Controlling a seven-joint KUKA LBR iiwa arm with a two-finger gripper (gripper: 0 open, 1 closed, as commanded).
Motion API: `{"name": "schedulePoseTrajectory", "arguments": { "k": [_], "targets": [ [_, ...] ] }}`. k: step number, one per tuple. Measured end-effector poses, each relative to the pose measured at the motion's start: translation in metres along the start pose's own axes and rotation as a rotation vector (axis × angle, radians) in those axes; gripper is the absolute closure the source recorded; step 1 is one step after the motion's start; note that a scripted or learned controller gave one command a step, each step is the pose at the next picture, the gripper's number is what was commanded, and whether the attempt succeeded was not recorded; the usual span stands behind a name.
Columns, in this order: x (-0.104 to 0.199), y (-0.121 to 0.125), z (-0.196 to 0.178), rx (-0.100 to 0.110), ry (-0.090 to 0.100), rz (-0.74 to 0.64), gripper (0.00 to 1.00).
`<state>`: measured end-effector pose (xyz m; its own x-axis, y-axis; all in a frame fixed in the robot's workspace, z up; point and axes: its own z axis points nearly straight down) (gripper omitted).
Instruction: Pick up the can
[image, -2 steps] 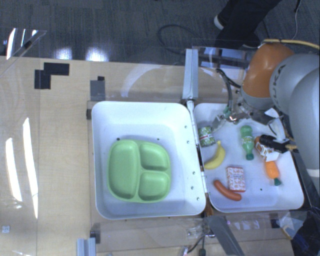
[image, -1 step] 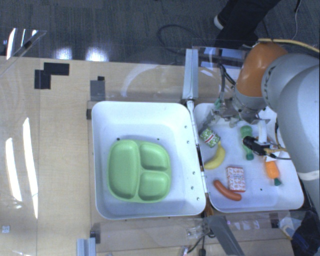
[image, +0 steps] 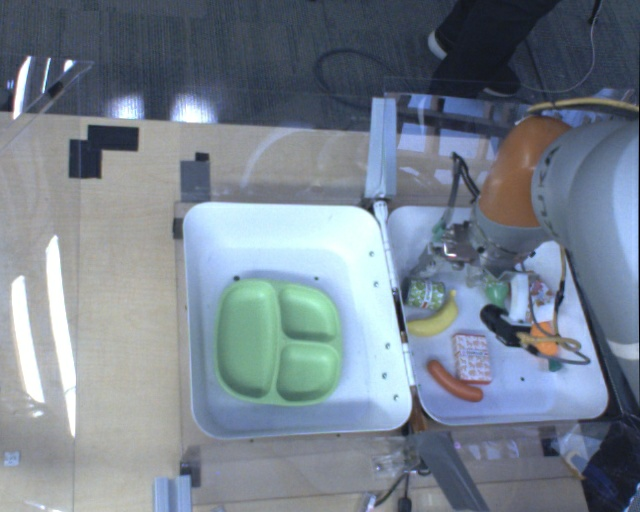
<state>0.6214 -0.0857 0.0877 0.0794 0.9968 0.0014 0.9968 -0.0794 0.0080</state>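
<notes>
The can (image: 427, 294), lying on its side with a green and white label, rests in the right bin (image: 575, 395) close to its left wall. My gripper (image: 449, 252) hangs just above and slightly right of the can, at the end of the grey arm with the orange band (image: 515, 185). Nothing shows between the gripper and the can that tells of a hold. The can sits on the bin floor, touching a yellow banana (image: 436, 319).
In the right bin also lie a red sausage (image: 455, 380), a small red and white box (image: 472, 357) and a small green object (image: 497, 292). The left bin (image: 210, 235) holds a green divided plate (image: 280, 340).
</notes>
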Motion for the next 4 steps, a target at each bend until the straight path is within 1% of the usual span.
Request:
{"name": "schedulePoseTrajectory", "arguments": {
  "k": [1,2,3,4],
  "targets": [
    [-0.001,-0.043,-0.001,-0.002,0.000,-0.055,0.00],
    [-0.010,-0.064,-0.002,-0.006,-0.001,-0.142,0.00],
    [-0.009,-0.061,-0.014,-0.014,0.000,-0.143,1.00],
    [-0.009,-0.061,-0.014,-0.014,0.000,-0.143,0.00]
  ]
}}
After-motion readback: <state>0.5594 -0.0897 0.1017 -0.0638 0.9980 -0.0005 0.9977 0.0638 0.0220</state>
